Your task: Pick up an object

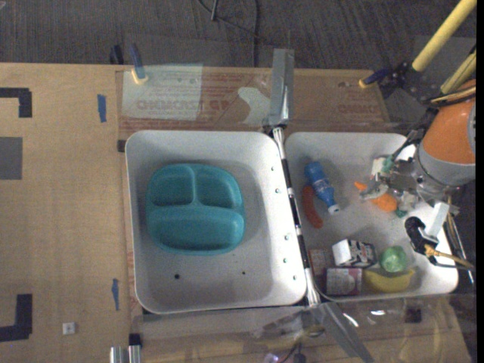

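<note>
The arm's orange band (452,131) sits highest, over the right bin's far right corner, with the gripper (387,181) below it, down near the bin floor. Whether it is spread or closed cannot be told. A small orange piece (386,202) lies just beside its tip, touching or nearly so, and is not clearly held. It looks light and stiff, probably smooth plastic, best pinched across its narrow middle. Outward lie a blue bottle (321,185) and a red sausage shape (311,207) by the bin's left wall, and a green ball (393,259) and banana (389,280) at the near edge. A teal plate (195,208) fills the left bin (144,271).
</note>
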`<state>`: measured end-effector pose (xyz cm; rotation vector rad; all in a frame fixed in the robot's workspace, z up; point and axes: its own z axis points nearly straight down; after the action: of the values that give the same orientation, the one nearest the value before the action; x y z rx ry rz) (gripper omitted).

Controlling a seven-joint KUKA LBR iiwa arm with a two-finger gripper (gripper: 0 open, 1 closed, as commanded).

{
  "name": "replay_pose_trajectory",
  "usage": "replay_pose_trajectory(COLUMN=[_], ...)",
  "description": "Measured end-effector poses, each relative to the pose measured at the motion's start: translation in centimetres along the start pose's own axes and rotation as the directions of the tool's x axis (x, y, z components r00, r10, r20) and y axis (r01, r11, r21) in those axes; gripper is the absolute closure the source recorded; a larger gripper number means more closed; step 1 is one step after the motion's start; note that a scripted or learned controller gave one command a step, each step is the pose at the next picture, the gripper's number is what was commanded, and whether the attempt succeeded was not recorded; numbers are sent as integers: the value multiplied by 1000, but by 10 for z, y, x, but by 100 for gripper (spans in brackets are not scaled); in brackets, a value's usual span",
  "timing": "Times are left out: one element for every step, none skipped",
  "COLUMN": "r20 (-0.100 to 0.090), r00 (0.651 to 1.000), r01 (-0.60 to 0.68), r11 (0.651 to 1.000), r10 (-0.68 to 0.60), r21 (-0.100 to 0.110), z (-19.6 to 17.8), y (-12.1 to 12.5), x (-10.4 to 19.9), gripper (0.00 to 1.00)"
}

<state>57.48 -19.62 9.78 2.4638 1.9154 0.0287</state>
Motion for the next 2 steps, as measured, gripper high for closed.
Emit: replay_pose_trajectory(r20=[9,9], r00=[1000,1000], r01=[-5,-5], r11=[1000,1000], r10=[5,5], r21=[-10,-9], z=[-13,-13], y=[3,2], x=[-5,-5], gripper=[100,0])
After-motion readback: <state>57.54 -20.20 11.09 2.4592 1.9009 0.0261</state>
